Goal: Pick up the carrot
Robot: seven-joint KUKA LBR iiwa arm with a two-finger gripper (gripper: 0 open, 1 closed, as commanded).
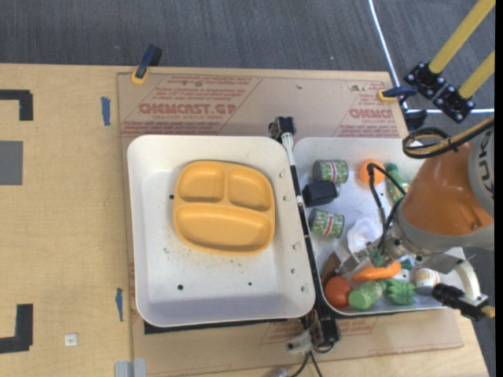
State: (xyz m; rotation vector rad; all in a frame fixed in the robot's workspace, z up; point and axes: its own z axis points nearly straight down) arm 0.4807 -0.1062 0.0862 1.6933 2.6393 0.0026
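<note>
The carrot (377,272), orange and slender, lies near the front of the right bin (350,149), pointing left to right. My gripper (369,259) hangs right over it, at or just above its top side, below the arm's orange band (444,199). The arm's body hides how the gripper meets the carrot.
Around the carrot sit a red tomato (338,290), a green vegetable (365,295), broccoli (402,290) and a white piece (425,276). Farther back are two green cans (332,170) (327,224), a black block (318,192) and an orange item (369,171). The left bin (149,234) holds a yellow divided plate (224,206).
</note>
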